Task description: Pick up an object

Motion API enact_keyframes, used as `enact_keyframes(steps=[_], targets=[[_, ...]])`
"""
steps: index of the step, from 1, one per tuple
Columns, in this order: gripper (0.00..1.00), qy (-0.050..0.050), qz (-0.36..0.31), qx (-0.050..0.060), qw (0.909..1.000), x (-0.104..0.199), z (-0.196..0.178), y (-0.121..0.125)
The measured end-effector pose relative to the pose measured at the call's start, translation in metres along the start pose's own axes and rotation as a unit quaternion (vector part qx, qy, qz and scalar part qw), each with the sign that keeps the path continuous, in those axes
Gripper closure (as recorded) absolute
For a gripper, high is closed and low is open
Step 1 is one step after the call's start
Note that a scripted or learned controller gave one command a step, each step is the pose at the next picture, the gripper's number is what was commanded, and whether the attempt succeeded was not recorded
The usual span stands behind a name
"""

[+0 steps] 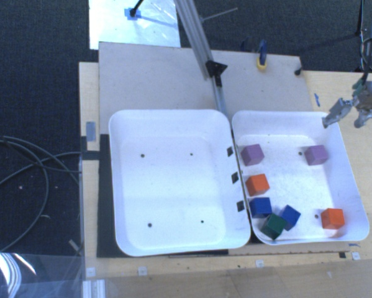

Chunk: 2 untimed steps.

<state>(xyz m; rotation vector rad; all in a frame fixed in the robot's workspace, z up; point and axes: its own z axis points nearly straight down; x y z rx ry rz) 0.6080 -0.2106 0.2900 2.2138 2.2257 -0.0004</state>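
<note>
White plastic bins sit side by side; we take the right bin [350, 185] as our landmark. Nearest us, along its near wall, lie a green cube [273, 226], two blue cubes [260, 206] and an orange cube [332, 218]. Further in sit another orange cube [257, 184] and two purple cubes [252, 154]. Just beyond its far right corner hangs the gripper [351, 112], fingers spread, pinching nothing. We judge the far purple cube [316, 154] the easiest pick: it stands alone, looks light, stiff and sturdy, and its flat opposite faces suit our grip.
</note>
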Motion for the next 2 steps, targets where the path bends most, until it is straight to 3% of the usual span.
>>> enact_keyframes(steps=[1, 2], targets=[[1.0, -0.001, -0.002, -0.002, 1.0, 0.0, -0.012, 0.001], [1.0, 0.002, -0.001, 0.002, 1.0, 0.019, 0.072, 0.058]])
